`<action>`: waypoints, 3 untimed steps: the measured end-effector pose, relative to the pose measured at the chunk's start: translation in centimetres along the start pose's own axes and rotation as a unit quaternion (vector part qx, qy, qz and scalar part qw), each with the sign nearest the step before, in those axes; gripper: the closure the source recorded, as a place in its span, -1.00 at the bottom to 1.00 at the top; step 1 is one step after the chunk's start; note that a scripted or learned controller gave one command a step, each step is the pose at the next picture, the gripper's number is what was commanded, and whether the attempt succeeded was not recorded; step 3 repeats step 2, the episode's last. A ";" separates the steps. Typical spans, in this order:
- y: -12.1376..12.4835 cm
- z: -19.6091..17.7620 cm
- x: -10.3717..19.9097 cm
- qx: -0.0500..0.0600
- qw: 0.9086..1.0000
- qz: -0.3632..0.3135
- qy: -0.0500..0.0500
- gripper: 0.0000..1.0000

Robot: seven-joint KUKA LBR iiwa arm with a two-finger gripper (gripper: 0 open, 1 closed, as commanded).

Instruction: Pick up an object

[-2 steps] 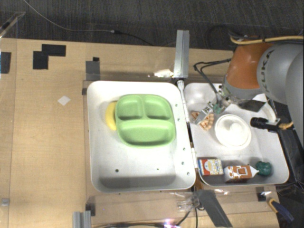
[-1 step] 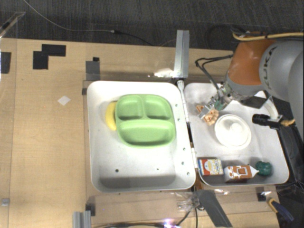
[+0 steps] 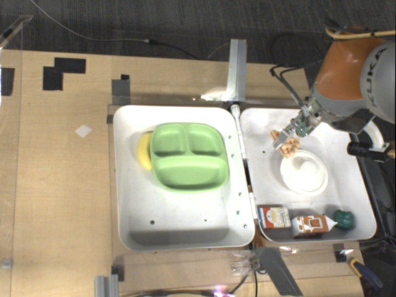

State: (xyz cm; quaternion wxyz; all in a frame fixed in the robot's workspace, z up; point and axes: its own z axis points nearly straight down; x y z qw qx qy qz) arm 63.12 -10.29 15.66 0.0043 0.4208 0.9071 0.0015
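Two-finger gripper (image 3: 292, 133) is low in the right white bin (image 3: 362, 218), touching a small tan pretzel-like snack (image 3: 288, 145) beside the white round bowl (image 3: 304, 172). Open/closed: can't tell (too small). Centre over snack, avoid bowl rim.
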 end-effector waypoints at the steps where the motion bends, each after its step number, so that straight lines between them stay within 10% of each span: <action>1: 4.6 -5.4 4.9 0.000 0.998 0.062 0.001 1.00; 2: 1.8 -6.0 11.1 0.001 0.998 0.070 0.002 1.00; 3: 1.8 -6.0 11.1 0.001 0.998 0.070 0.002 1.00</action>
